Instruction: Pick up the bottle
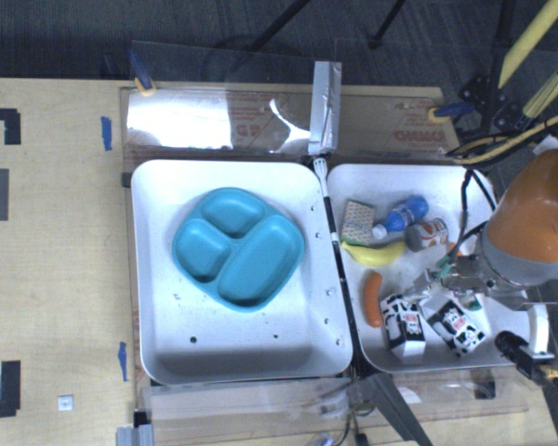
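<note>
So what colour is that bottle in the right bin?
Blue, with a white label, seen in the camera view: the bottle.

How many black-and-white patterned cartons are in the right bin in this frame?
2. One black-and-white carton lies near the bin's front edge beside the hot dog; the other carton lies just right of it, below the gripper. The arm may hide more.

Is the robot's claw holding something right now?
It cannot be told. The claw hangs low in the right white bin, near the blue-capped plastic bottle.

Blue divided plate [237, 247] in left bin [158, 193]; banana [372, 255], hot dog [373, 299] in right bin [353, 179]
</note>
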